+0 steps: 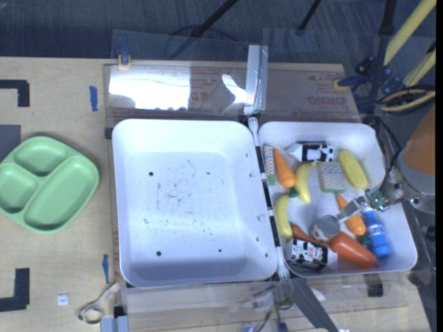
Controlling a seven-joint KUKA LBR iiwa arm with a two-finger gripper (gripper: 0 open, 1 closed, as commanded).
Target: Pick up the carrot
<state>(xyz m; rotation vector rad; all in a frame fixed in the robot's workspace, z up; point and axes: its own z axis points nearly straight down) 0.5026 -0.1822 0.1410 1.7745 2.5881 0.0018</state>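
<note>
1. Grey metal of the pincer [361, 206] shows low over the right bin [398, 254], near its right wall; I cannot tell whether it is clenched or released.
2. Just beside its tip lie a small orange piece [354, 223], a blue bottle [374, 232] and a silver can [325, 226].
3. One carrot [283, 167] lies against the bin's left wall, next to a banana [303, 180]; a larger carrot [349, 249] lies along the front edge.
4. Corn [352, 169] and a black-and-white carton [315, 151] crowd the back, leaving little bare floor.
5. Left bin [187, 192] offers wide open room.
6. Well apart, on the table [55, 88], sits a green divided plate [45, 183].
</note>
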